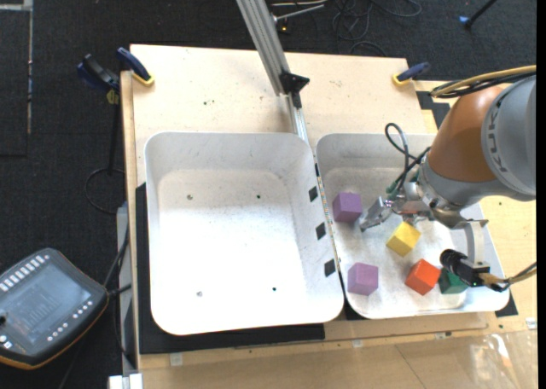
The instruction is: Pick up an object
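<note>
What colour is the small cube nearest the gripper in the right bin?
Yellow. The small yellow cube lies just below the gripper, seen best in the camera view.

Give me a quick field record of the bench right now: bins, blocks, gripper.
left bin: white, shallow
right bin: white, holds all the blocks
purple blocks: one at far left of the bin, one near the front rim
yellow block: middle of the bin
orange block: front right, beside a green object
gripper: low in the right bin, between the far purple block and the yellow block
grasp: nothing seen held
</note>
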Controlling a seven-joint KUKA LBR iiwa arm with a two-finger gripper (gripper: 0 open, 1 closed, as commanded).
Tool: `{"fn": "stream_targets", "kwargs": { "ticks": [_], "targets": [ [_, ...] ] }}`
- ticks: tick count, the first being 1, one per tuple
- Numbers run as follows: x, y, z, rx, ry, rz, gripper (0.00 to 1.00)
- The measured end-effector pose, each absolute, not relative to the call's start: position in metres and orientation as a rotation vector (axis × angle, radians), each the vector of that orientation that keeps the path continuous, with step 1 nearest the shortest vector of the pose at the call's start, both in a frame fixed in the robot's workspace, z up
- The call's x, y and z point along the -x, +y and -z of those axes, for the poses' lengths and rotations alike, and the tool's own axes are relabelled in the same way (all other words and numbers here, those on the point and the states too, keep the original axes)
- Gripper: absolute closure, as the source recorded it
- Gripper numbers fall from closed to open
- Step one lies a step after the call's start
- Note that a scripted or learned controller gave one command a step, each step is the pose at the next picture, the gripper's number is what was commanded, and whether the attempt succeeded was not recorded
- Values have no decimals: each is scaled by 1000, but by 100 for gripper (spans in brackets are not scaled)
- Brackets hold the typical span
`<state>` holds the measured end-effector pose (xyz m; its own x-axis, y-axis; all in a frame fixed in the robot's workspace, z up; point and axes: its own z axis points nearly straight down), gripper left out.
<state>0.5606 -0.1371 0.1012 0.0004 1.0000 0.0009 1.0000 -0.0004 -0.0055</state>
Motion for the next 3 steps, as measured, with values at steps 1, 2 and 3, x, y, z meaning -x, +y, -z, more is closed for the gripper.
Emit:
{"fn": "stream_targets", "kwargs": {
  "ticks": [1, 2, 3],
  "targets": [
    [-562, -138, -115, 2223, -2221, 1, 100],
    [-571, -137, -176, 2223, -2228, 5, 100],
    [-572, -137, -217, 2222, -2228, 4, 100]
  ]
}}
